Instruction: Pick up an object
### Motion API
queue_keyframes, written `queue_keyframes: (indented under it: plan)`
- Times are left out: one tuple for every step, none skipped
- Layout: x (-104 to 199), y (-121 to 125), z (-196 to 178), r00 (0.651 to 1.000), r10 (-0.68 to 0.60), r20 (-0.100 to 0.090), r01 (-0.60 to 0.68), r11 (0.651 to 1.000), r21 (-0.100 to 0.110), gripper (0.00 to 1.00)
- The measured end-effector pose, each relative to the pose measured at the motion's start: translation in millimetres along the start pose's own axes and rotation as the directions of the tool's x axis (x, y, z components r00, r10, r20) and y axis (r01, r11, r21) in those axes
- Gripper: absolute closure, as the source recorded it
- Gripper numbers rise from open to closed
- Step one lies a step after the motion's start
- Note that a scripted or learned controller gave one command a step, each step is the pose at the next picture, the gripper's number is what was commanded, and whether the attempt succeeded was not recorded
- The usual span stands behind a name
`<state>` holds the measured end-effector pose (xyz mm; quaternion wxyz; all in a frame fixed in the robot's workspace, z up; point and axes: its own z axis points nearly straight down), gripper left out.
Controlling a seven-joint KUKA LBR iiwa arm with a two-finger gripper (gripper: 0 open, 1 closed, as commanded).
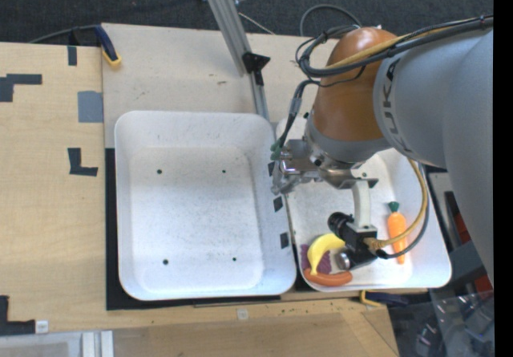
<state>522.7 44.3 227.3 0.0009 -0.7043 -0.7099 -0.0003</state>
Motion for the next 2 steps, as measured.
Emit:
queue_keyframes:
  plan:
    - [46.7, -15.8, -8.3, 1.000, 0.000, 0.000, 0.000, 1.000, 0.002, 1.00]
    - [43.6, -15.2, -7.9, 1.000, 0.006, 0.002, -0.006, 1.000, 0.002, 0.00]
